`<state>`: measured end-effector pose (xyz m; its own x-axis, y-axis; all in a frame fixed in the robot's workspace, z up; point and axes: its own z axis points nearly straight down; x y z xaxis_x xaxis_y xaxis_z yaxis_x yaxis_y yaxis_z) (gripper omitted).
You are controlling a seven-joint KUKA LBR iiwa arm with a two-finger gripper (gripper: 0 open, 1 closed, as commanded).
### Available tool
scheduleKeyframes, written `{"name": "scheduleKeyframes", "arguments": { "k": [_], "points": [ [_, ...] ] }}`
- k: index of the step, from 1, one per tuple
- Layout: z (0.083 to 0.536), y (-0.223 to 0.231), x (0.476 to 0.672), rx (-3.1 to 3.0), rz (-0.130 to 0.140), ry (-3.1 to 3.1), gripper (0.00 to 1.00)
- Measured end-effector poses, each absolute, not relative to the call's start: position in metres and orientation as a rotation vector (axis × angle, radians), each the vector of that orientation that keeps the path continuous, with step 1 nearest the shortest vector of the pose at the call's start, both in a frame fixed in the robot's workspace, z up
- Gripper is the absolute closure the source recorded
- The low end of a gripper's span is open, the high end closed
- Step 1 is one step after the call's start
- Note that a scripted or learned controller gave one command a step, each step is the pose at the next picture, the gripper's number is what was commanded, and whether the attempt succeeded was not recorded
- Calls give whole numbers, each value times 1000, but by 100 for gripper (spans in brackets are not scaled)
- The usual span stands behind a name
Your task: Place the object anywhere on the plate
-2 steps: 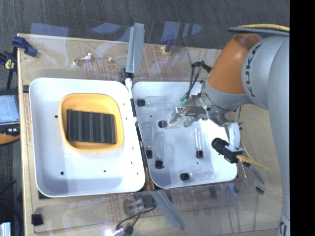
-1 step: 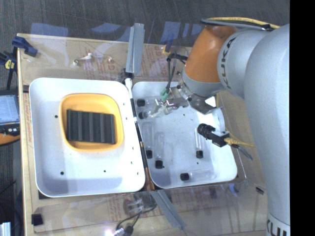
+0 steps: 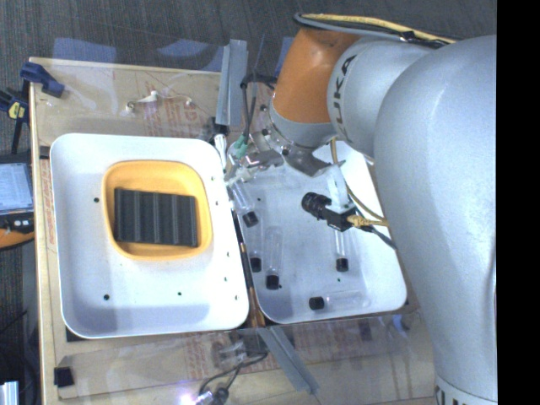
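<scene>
Bins sit side by side on the bench [image 3: 126,91]: the left bin [image 3: 76,294] at 9 o'clock in the view, the right bin [image 3: 380,289] toward 3 o'clock, their inner walls close together.

In the left bin, a little toward 12 o'clock from its middle, we see the plate [image 3: 156,174], yellow with rounded corners. A dark ribbed slab [image 3: 157,218] rests on it, covering most of its floor and leaving the yellow rim bare all round.

The arm [image 3: 422,184] comes in from 3 o'clock and hides that side of the right bin; its orange band [image 3: 304,83] lies at 12 o'clock of the bin. The gripper [image 3: 242,160] is over the bin's 11 o'clock corner, just beside the wall next to the left bin. We cannot tell whether it is open or closed, or whether it has hold of anything. A teal bit [image 3: 240,147] shows at its 12 o'clock side.

Small black pieces are scattered on the right bin's floor:
- One [image 3: 250,218] lies just at 6 o'clock of the gripper.
- Two [image 3: 256,264] [image 3: 272,282] lie toward the 7 o'clock corner.
- One [image 3: 316,303] lies by the 6 o'clock wall.
- One [image 3: 342,264] lies toward 4 o'clock.

Faint clear shapes lie among them, too faint for us to make out. None of these pieces touches the plate. We cannot tell whether the task's thing is one of them or the slab.
</scene>
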<state>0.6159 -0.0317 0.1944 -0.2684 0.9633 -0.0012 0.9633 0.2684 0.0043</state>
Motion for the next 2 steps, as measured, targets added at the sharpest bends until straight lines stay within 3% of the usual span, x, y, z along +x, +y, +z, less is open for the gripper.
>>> {"name": "scheduleKeyframes", "arguments": {
  "k": [1,2],
  "points": [
    [191,-9,608,1596,-4,2712,100],
    [191,-9,608,1596,-4,2711,0]
  ]
}}
